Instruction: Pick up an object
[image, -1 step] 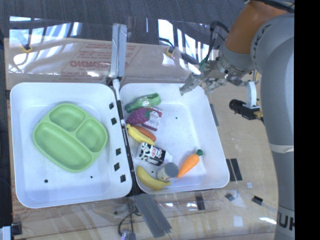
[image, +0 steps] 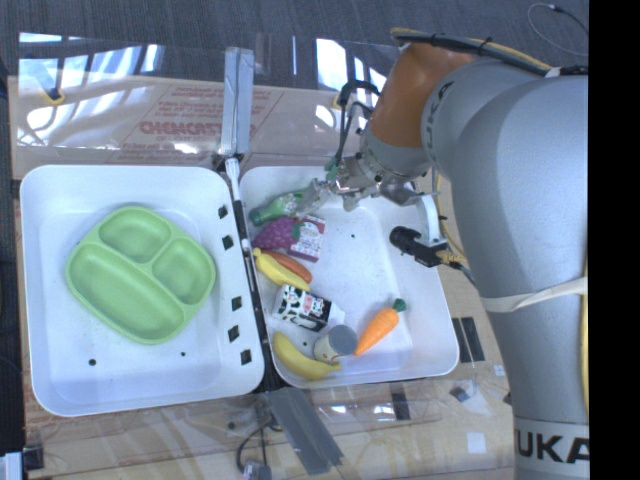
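Hovering at the right bin's [image: 420, 358] twelve o'clock rim, we see the gripper [image: 335, 190] near the green bottle [image: 280, 208].

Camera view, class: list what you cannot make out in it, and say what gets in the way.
- Gripper: fingers too small and cluttered to tell open from shut.
- Right bin: its right rim is partly covered by the arm.
- Small box: print too blurred to read.
- Grey item beside the carrot: too small to identify.
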`<act>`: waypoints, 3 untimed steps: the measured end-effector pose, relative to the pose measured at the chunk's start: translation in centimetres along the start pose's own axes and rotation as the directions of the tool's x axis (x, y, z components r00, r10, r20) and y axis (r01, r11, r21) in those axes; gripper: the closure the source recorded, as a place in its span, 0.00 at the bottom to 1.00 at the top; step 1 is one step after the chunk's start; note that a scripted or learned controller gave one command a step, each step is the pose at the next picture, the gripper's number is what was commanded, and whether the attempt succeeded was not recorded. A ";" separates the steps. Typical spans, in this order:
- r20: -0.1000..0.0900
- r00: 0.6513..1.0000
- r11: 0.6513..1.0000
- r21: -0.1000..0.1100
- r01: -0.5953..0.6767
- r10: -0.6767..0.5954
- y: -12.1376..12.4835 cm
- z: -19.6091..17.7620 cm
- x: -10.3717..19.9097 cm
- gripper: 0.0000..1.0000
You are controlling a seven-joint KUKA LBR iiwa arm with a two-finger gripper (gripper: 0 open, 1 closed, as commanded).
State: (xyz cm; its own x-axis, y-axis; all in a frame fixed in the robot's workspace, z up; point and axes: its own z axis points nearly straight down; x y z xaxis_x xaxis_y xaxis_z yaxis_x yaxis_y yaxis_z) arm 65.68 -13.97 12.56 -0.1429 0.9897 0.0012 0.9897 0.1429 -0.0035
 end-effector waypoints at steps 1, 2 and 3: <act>0.008 0.993 0.993 -0.011 0.120 -0.120 -1.4 2.7 4.0 0.00; 0.008 0.993 0.993 -0.012 0.120 -0.120 -1.4 2.7 4.0 0.00; 0.009 0.992 0.992 -0.014 0.124 -0.124 -1.2 1.6 4.0 1.00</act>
State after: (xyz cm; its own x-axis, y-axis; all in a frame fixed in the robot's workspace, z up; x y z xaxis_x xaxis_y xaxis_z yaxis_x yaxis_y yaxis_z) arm 63.88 -10.23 10.97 -0.2643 0.9644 -0.0072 0.9644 0.2644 0.0106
